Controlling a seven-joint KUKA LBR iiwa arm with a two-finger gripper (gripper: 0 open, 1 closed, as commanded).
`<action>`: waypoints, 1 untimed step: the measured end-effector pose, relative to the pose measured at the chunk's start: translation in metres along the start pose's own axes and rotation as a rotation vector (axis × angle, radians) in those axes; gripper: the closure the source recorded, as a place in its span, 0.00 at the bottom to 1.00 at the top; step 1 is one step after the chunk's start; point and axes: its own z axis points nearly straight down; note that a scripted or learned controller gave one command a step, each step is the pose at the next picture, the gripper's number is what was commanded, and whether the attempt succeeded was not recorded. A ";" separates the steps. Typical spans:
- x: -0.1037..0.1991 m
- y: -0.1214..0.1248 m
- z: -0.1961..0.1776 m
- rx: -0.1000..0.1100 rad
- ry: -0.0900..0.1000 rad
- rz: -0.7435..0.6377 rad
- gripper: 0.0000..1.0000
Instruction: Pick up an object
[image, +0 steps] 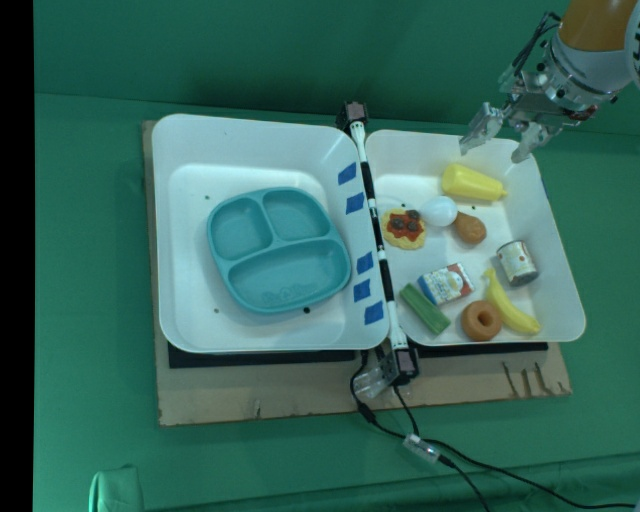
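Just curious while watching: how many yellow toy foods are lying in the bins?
2, both in the right white bin: a yellow plastic corn cob near its far edge, and a yellow toy banana at its near right.

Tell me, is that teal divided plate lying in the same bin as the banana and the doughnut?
No. The camera view shows the teal divided plate alone in the left bin; the banana and the doughnut lie in the right bin.

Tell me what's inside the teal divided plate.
The teal divided plate in the left bin shows three bare compartments with nothing covering them. What lies beneath the plate is hidden.
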 end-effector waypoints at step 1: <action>-0.042 -0.084 0.076 0.001 -0.004 0.002 0.00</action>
